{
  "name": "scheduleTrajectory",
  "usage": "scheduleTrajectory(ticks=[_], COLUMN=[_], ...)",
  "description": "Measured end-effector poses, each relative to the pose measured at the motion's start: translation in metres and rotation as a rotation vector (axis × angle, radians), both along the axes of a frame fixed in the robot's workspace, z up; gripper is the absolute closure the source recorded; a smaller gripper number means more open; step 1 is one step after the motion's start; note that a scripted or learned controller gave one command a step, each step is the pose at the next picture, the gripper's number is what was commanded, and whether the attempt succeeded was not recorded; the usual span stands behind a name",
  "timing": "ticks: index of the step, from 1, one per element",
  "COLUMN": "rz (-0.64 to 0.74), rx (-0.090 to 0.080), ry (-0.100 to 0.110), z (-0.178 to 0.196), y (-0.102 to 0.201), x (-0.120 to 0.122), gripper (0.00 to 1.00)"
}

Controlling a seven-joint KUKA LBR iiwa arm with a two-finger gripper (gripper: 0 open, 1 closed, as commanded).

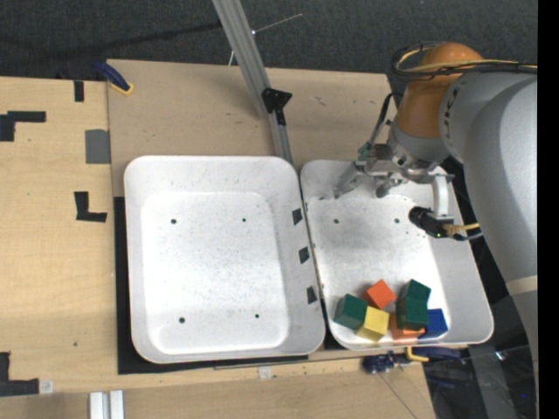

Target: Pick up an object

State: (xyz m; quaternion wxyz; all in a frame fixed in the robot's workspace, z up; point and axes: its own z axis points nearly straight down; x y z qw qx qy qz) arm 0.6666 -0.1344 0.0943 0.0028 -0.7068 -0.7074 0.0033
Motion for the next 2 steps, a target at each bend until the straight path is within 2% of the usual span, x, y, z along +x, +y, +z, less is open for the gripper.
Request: scheduleTrajectory(ticks=[1,2], rz=[0.001,0.002], rx=[-0.001,-0.001], ry=[-0.006,-0.006], z=[-0.003,0.008], y=[0.001,0.001], x=[0.000,0.000], gripper=[0.00,1.00])
